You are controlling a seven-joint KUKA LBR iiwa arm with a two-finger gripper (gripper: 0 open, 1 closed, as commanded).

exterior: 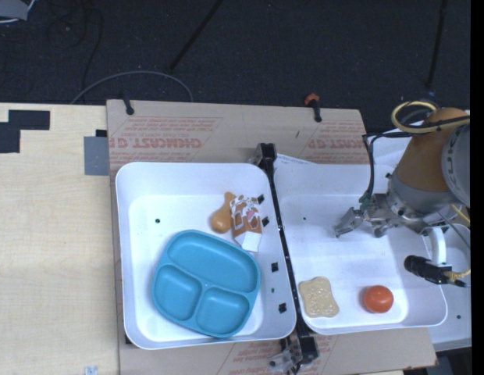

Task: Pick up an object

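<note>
gripper (359,223): over the right bin's upper middle, metal fingers splayed apart w/ nothing between them; looks open fairly wide, touching no object. hangs off the grey arm w/ orange band.
arm (429,166): comes in from the right, rounded orange band above a grey wrist, black cables looped round it.
right bin (320,186): shallow, white, smooth plastic, rounded corners.
tomato (378,298): small, round, red, glossy; near the right bin's front edge, well apart from the gripper.
bread slice (318,297): flat, tan, speckled, toast-shaped; front left of the right bin, near the tomato, not touching it.
left bin (140,209): same white shallow type.
blue tray (205,282): matte plastic, three compartments, rounded; lies tilted in the left bin's front.
orange-brown toy (238,214): lumpy, w/ white patterned part; just behind the tray, by the divider side. exact shape unclear.
bench (47,233): pale wood grain, cardboard sheet under bins.
</note>
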